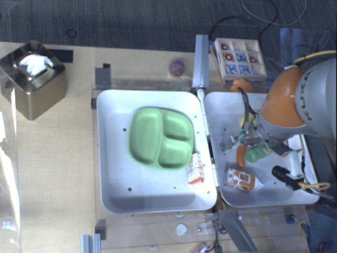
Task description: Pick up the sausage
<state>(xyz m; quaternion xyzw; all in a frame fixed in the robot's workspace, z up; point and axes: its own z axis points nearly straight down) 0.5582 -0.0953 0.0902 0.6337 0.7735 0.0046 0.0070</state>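
Observation:
The sausage (240, 155) is a short orange-red piece in the right bin (221, 115), near the bin's middle. My gripper (239, 140) hangs just above it, at the end of the grey arm with the orange band that reaches in from the right. The sausage's upper end sits right under the gripper's metal tip, and I cannot tell whether the two touch. A green object (257, 153) lies right beside the sausage on its right, partly under the wrist.
A brown and white packet (240, 179) lies near the right bin's front. The left bin (110, 183) holds a green divided plate (160, 137) and a small red and white carton (196, 170). Behind the bins are a tic-tac-toe board (239, 58) and a purple ball (177, 67).

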